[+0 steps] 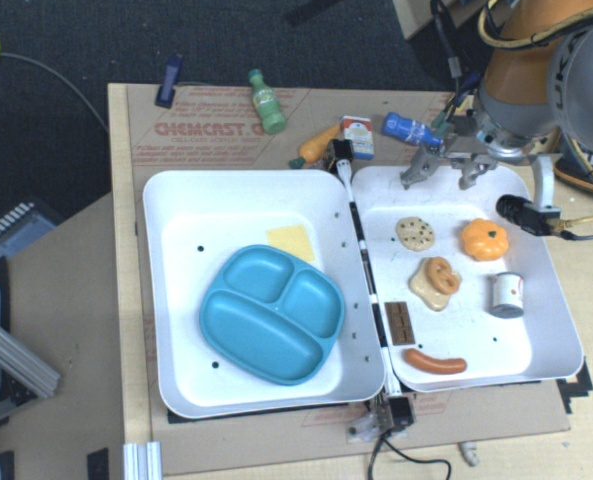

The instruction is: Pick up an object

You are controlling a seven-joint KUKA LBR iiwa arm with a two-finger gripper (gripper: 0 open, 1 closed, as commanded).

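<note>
While your gripper (444, 171) hangs spread and unladen over the right bin's (546, 340) far edge, you have the cookie (414, 233) and pumpkin (485, 239) lying just below it

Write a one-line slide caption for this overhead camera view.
Open gripper hovers over the right bin's far edge, above a cookie, pumpkin, pretzel, can and sausage.

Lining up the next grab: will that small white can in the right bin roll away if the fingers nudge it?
Probably. The white can seems to lie on its side, so a nudge could roll it. It looks small and light, and its smooth round wall may slip between fingers.
</note>
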